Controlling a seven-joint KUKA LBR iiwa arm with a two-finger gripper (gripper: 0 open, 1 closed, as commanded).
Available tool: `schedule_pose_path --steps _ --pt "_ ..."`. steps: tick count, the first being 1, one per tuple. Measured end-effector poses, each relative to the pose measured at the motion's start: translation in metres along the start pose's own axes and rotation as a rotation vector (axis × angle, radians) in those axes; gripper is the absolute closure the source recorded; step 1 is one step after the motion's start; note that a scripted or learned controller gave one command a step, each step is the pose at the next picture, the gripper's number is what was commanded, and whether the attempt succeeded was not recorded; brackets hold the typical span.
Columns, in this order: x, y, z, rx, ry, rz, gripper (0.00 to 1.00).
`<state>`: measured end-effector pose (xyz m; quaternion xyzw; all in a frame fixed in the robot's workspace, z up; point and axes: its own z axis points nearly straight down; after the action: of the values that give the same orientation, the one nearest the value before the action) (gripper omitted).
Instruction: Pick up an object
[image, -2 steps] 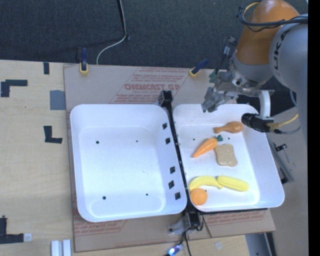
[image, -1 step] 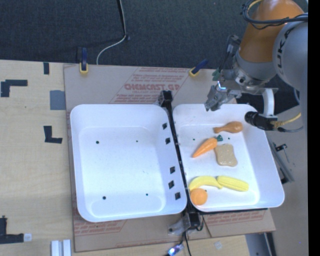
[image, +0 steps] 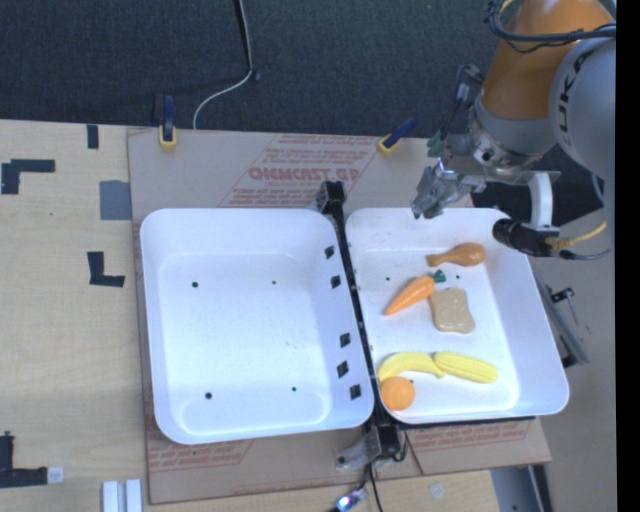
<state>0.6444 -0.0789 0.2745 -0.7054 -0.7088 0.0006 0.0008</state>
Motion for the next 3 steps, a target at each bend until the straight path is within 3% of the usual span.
schedule_pose_path --steps 3 --pt "0.002 0.000 -0.028 0.002 0.001 -0.003 1.00"
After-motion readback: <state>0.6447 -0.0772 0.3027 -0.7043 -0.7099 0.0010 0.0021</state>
